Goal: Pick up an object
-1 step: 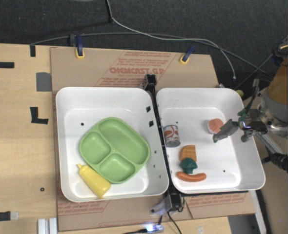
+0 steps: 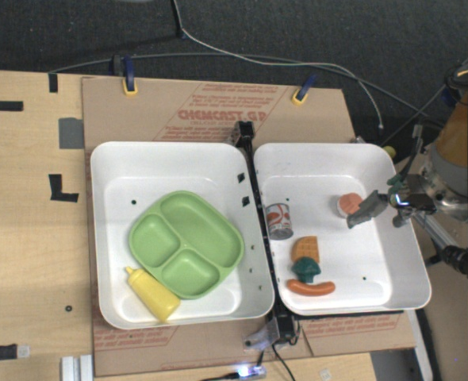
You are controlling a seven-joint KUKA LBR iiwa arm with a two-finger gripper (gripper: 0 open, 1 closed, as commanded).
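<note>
At the left of the frame sits the left bin (image 2: 107, 236). It holds one green divided plate (image 2: 186, 244) with three sections, and one yellow bottle (image 2: 152, 294) lying at the plate's lower left, touching its edge.

Right of the centre divider is the right bin (image 2: 377, 165), where the candidates for picking lie. There are four: one small can (image 2: 279, 221) near the divider, one orange carrot-like toy with a green top (image 2: 305, 259) below and right of it, one red sausage (image 2: 311, 288) just under that toy near the bin's lower wall, and one pinkish round piece (image 2: 350, 204) toward the upper right.

At the right side of the frame the gripper (image 2: 369, 209) reaches over the bin's right wall, its dark tip just beside the pinkish piece. Whether its jaws are apart or together cannot be told at this size, and nothing is visibly between them.

What could go wrong: the pinkish piece looks low and rounded, so a descent slightly off centre would likely nudge it aside. The carrot toy and sausage lie nearly touching, so a grab there could catch both or push one into the wall.
</note>
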